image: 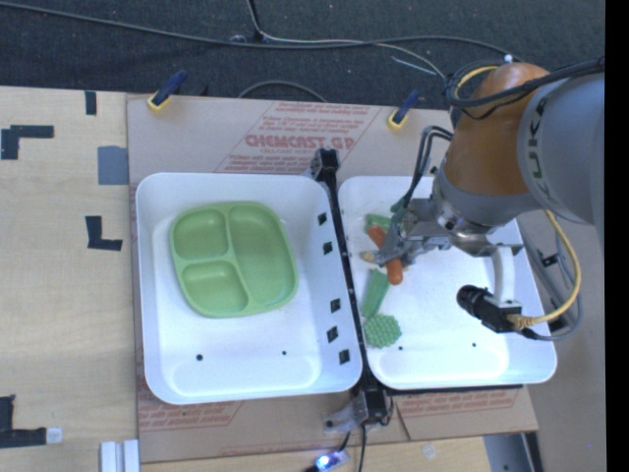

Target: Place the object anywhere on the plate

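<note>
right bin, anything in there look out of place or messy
Nothing spilled or damaged. The toy food sits bunched against the right bin's left wall: an orange carrot-like piece under the gripper, a green strip and a bumpy green piece below it. The green plate lies flat in the left bin.

A pale green plate (234,259) lies in a white bin (157,362) (orange-banded grey arm (511,146) nearby).

Green three-compartment plate (234,258) lies flat in the left bin; small orange carrot (393,269) lies in the right bin's left part.
</note>
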`<act>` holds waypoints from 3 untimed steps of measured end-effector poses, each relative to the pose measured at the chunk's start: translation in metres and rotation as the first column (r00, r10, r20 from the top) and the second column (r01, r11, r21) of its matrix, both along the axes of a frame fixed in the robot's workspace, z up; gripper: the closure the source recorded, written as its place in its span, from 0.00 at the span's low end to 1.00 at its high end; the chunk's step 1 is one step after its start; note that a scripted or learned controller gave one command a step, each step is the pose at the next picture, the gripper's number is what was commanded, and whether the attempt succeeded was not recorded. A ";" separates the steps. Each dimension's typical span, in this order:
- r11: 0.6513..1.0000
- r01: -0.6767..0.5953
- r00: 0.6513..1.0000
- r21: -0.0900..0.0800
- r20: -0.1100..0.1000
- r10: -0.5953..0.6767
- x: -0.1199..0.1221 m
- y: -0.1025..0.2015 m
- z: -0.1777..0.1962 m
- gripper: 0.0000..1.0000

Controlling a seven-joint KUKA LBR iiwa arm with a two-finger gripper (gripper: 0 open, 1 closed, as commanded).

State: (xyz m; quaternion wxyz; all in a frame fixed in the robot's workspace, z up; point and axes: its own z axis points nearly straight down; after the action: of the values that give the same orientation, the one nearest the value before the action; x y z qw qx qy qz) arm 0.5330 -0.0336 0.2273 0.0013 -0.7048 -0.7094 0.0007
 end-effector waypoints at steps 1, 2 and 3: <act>1.000 0.000 1.000 0.000 0.000 0.000 0.019 0.049 -0.012 1.00; 1.000 0.000 1.000 0.001 0.002 0.000 0.049 0.099 -0.015 1.00; 1.000 0.000 1.000 0.000 0.001 0.000 0.061 0.148 -0.020 1.00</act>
State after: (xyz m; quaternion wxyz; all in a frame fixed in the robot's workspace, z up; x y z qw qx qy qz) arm 0.5938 0.1146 0.2068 0.0008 -0.7049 -0.7093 0.0003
